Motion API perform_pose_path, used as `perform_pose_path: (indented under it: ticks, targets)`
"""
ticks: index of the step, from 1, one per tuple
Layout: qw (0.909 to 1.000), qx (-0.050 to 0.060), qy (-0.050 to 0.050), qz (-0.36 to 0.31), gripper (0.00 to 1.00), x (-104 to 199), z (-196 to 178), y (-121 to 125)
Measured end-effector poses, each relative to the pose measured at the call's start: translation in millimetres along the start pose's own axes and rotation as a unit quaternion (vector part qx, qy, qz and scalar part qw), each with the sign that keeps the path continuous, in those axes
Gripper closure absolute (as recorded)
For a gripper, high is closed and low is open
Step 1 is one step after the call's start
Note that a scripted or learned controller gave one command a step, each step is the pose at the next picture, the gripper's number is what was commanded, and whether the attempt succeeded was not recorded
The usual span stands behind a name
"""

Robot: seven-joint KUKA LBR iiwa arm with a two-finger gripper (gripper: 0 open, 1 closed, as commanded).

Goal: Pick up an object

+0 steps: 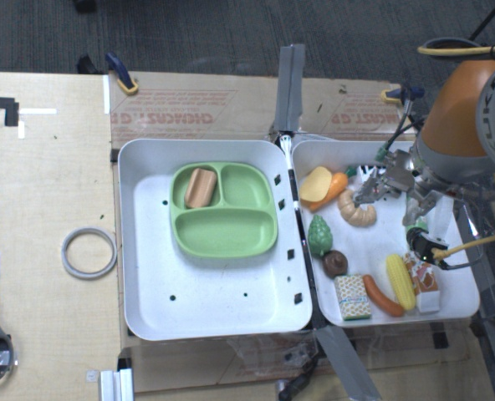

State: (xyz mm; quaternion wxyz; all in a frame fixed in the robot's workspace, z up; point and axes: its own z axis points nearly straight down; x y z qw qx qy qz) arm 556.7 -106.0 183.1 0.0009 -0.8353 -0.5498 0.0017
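Croissant [358,213], a tan toy pastry in the right bin [469,309], lies just right of the yellow-orange toy fruit [318,184], above the green strawberry-like toy [319,236] and the brown ball [335,262]. It looks light, stiff and smooth, probably slippery; pinching across its thick middle seems safest. Beside it hovers the end effector [380,189]; its spread cannot be told.

The grey arm reaches in from the right, its tool [380,192] hanging low.
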Motion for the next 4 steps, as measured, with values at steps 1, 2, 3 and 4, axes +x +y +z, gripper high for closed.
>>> perform_pose_path:
  ticks: [1,2,3,4]
  targets:
    - [0.9985,-0.001,0.000,-0.054,0.00,44,82,84]
    - [0.9735,-0.002,0.000,-0.229,0.00,34,90,70]
    - [0.9738,-0.002,0.000,-0.227,1.00,33,81,70]
    - [0.9914,-0.002,0.000,-0.131,1.00,85,-9,70]
